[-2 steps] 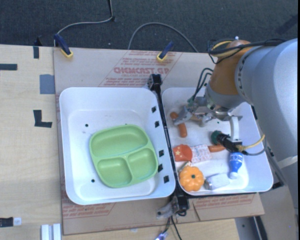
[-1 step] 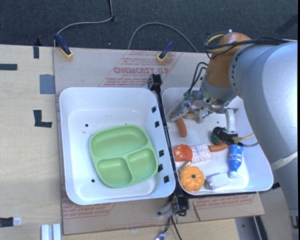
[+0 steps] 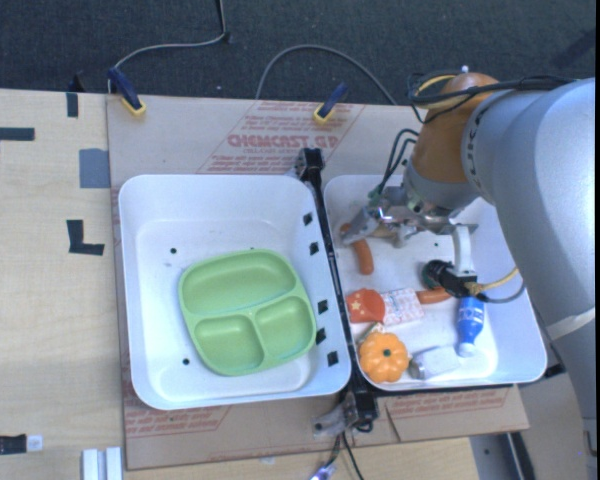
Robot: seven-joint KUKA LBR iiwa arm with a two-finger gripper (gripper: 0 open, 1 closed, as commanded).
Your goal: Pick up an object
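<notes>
Jaws (image 3: 364, 230) above orange sausage (image 3: 364, 257)

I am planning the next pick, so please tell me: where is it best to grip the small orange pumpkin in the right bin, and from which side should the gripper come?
Probably from straight above, closing across the middle of the pumpkin. It sits upright and rounded, stem up, near the right bin's front left corner. A red piece behind and a white object on its right make side approaches tight.

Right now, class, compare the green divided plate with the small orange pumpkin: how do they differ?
The green plate is flat, wide and split into three sections; the pumpkin is round, plump and far smaller. The plate lies alone in the left bin; the pumpkin sits among other items in the right bin. Both rest untouched.
</notes>
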